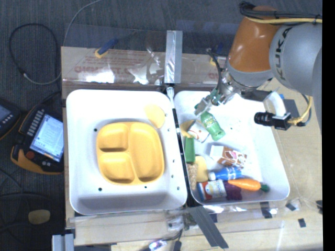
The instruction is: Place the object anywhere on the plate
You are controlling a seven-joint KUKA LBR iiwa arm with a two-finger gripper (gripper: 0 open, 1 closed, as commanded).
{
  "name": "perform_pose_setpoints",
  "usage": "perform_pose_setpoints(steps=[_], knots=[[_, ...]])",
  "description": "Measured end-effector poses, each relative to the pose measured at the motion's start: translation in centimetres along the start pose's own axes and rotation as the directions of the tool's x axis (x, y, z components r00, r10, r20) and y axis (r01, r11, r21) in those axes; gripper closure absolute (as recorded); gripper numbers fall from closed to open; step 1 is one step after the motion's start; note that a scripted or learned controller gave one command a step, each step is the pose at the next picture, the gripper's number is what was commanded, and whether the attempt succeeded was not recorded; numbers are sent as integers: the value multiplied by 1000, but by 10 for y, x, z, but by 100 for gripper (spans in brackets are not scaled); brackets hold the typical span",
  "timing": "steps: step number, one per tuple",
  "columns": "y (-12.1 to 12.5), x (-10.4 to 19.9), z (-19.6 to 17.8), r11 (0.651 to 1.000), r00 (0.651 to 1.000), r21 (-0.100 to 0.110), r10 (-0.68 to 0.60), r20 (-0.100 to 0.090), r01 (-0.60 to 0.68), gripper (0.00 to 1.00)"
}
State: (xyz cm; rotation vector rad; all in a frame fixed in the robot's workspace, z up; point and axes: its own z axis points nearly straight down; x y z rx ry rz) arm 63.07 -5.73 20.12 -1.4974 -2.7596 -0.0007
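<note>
The gripper (205, 104) hangs over the right bin (275, 161), jaw state unclear; the green bottle (212, 126) lies just below-right; the plate (130, 151) sits well left.

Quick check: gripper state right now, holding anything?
Gripper: over the right bin, just above the green bottle; open or shut cannot be told, and nothing is seen held.

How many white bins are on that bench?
2, side by side: the left bin holds a yellow plate; the right bin holds a pile of small items, beneath the hand.
</note>
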Motion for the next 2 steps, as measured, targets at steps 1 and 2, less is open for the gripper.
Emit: perform_pose_setpoints(steps=[1, 2], knots=[[115, 124, 9, 970, 970, 4, 243, 0, -243, 100], [115, 124, 9, 970, 970, 4, 244, 0, -244, 0]])
